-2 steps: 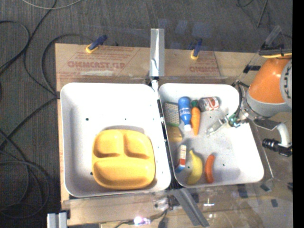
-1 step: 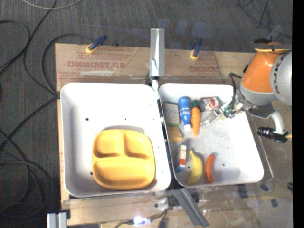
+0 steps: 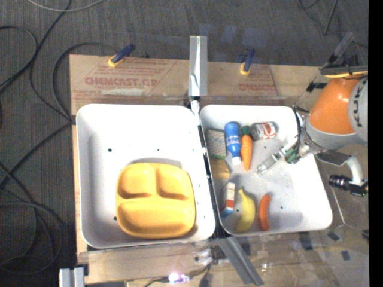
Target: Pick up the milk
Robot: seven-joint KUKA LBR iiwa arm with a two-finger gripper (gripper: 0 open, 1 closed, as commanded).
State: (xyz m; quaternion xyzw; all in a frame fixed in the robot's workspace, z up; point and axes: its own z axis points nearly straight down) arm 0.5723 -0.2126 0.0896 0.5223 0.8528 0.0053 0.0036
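so far it's only the approach: the end effector point(image 3: 267, 163), fingers apparently parted and empty, hangs mid-right in the right bin point(image 3: 311, 217). the milk point(image 3: 229, 198) lies lower left of it, beside the banana point(image 3: 245, 209); next, shift there and descend.

Just beside the gripper point(image 3: 263, 167), on its side toward the left bin, an orange plastic carrot point(image 3: 246, 150) lies lengthwise, and just beyond the gripper toward the far wall a silver tin can with a red label point(image 3: 263, 130) lies on its side. Nearer the front wall than the gripper, in the same shallow white right bin point(image 3: 299, 203), a yellow toy banana point(image 3: 244, 211) and a small orange-red oblong piece point(image 3: 264, 211) lie side by side. Well apart from the gripper, the shallow white left bin point(image 3: 90, 160) holds a yellow plastic three-compartment tray point(image 3: 157, 200), and farther back two blue-and-yellow clamps point(image 3: 121, 55) grip the brown cardboard sheet point(image 3: 149, 79).
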